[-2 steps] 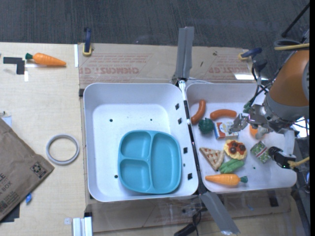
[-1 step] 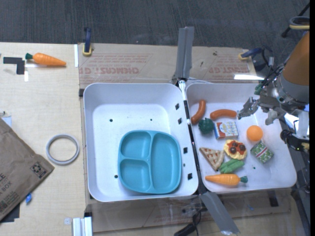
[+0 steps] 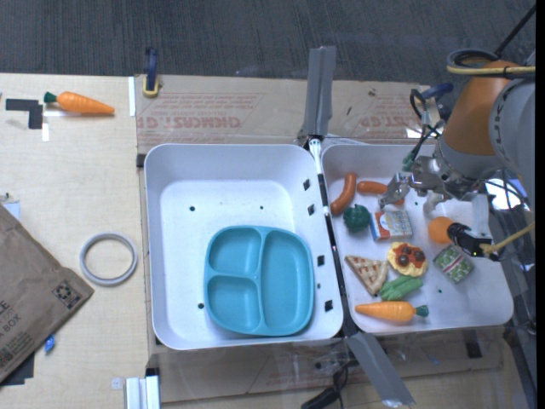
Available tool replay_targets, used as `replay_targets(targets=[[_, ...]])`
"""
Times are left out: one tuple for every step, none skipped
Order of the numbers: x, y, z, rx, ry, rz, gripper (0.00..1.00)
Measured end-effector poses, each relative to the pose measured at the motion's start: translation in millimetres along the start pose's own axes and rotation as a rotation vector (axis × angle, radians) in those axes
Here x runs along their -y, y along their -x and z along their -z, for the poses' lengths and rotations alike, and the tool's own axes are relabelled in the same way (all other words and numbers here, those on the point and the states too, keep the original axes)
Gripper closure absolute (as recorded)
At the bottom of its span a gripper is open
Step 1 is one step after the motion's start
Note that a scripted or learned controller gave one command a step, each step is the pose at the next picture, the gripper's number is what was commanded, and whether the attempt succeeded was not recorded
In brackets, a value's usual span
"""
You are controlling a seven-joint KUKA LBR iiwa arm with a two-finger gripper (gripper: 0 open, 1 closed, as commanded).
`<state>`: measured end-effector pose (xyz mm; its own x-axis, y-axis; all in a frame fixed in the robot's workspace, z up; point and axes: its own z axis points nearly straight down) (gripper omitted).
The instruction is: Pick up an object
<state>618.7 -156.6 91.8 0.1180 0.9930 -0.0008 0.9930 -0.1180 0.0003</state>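
A pale wooden bench [image 3: 77, 186] against dark carpet bears two shallow white bins side by side. Camera view: the left bin [image 3: 170, 177] holds a teal divided plate [image 3: 258, 279]; the right bin [image 3: 490, 309] holds toy food, namely a sausage [image 3: 343, 193], a green vegetable [image 3: 357, 219], a red-and-white carton [image 3: 395, 225], a pizza slice [image 3: 367, 272], a small round tart [image 3: 407, 259], a carrot [image 3: 387, 311], an orange ball [image 3: 440, 230] and a green cube [image 3: 454, 263]. The gripper [image 3: 394, 196], reaching in from the right, hangs low over the bin's upper middle. The carton lies just below its tip, toward the near rim, and is judged the likeliest target; the sausage lies further left, its long axis running diagonally. Whether the gripper is spread or closed cannot be told, and contact with any item is not resolvable. The arm hides part of the bin's right side.
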Motion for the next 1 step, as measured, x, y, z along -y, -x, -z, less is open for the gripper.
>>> replay_targets(targets=[[-0.5, 0.0, 8.7, 0.0, 0.0, 0.001, 1.0]])
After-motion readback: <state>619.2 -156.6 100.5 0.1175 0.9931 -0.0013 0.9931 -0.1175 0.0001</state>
